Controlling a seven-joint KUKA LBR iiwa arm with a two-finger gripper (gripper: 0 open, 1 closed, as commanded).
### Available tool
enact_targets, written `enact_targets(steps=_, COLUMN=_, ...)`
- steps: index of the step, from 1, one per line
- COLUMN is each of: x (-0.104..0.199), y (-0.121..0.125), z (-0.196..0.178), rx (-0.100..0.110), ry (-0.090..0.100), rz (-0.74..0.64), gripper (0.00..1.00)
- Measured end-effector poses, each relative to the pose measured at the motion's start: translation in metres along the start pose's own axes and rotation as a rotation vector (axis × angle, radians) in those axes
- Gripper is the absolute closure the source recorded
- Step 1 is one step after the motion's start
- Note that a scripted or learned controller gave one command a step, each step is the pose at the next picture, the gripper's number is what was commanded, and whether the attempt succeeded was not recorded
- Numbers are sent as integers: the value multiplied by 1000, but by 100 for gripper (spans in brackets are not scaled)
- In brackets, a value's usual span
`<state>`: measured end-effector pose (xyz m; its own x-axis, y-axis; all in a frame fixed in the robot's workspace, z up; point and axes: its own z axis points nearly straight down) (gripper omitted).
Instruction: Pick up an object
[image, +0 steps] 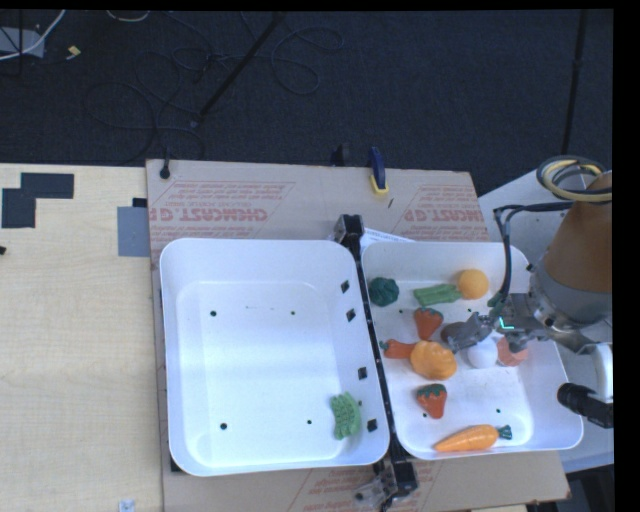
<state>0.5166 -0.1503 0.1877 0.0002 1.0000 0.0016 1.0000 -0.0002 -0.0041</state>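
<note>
**Operator:** Gripper position, please. Where are you seeing it?

**Observer:** Your gripper (480, 335) sits low inside the right bin (560, 435), reaching in from the right, near the middle of the bin. Whether the fingers are spread or pressed together, I cannot tell; the grey metal blurs into a pale object just beneath it.

**Operator:** What lies around it?

**Observer:** You have an orange round fruit (433, 360) just left of the gripper, touching or nearly touching it. A small red piece (512, 351) sits just to the gripper's right. Behind it are an orange ball (473, 283), a green pod (437, 294), a dark green lump (383, 291) and a red strawberry-like piece (428, 322).

**Operator:** And nearer the front?

**Observer:** You'll find a carrot (466, 438) lying along the front wall and a second strawberry-like piece (432, 400) between it and the round fruit.

**Operator:** The other bin?

**Observer:** Your left bin (190, 300) holds a pale green leafy piece (346, 414) in its front right corner, well apart from the gripper.
</note>
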Motion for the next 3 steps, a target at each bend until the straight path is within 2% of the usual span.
enact_targets(steps=1, x=13, y=3, z=104, rx=-1, ry=0, rz=0, gripper=0)
enact_targets(steps=2, x=11, y=3, z=91, rx=0, ry=0, rz=7, gripper=100)
enact_targets(steps=3, x=98, y=37, z=-5, rx=-12, ry=2, rz=-10, gripper=100)
